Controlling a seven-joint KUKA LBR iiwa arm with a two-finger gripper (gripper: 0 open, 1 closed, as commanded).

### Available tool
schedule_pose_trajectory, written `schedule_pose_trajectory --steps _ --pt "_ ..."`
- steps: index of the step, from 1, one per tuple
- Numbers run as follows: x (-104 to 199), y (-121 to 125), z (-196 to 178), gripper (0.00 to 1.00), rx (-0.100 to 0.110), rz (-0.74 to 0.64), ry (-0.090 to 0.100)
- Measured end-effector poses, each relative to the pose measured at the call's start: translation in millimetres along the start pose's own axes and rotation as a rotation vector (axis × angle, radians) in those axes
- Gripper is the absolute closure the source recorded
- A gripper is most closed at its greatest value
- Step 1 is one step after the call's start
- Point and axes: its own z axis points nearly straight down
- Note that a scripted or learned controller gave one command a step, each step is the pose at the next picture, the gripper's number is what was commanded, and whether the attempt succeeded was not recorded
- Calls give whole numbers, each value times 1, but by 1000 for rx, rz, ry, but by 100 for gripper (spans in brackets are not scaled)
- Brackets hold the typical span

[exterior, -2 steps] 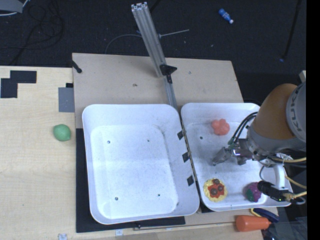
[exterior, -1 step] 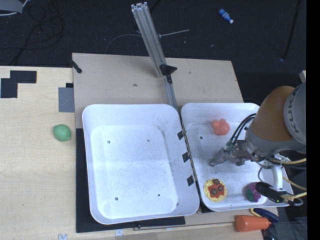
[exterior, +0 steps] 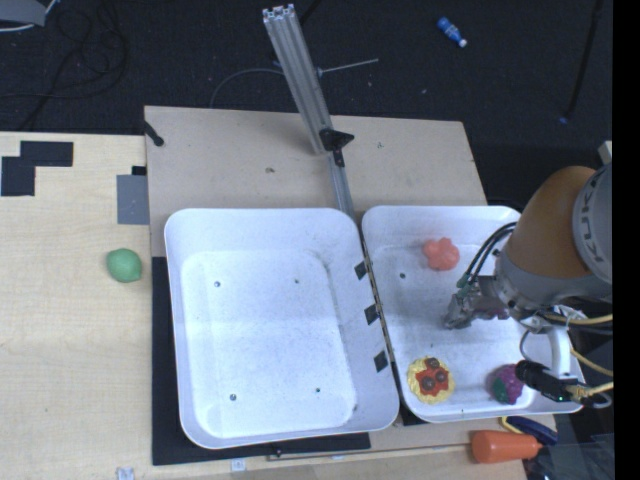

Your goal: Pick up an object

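Observation:
The right white bin (exterior: pixel 400 238) holds three small objects: a pink-red lump (exterior: pixel 440 253) near its back, a yellow round piece with red spots (exterior: pixel 431 379) at its front, and a purple and green object (exterior: pixel 507 383) in the front right corner. My gripper (exterior: pixel 461 313) hangs low over the bin's middle, in front of the pink-red lump and apart from it. Nothing shows between its fingers. The arm's orange band (exterior: pixel 550 228) sits above the bin's right side and hides that edge.
The left white bin (exterior: pixel 190 238) lies beside the right one, with black clips (exterior: pixel 372 313) along the shared rim. A green ball (exterior: pixel 124 265) rests on the wooden bench to the left. An orange object (exterior: pixel 505 445) lies before the right bin. A metal rail (exterior: pixel 300 78) slants behind.

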Motion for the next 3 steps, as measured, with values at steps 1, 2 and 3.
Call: schedule_pose_trajectory --steps 1,2,3 --pt "8 0 -58 100 -1 -2 0" --pt "8 7 -118 100 -1 -2 0" --pt "8 8 -157 100 0 -2 0"
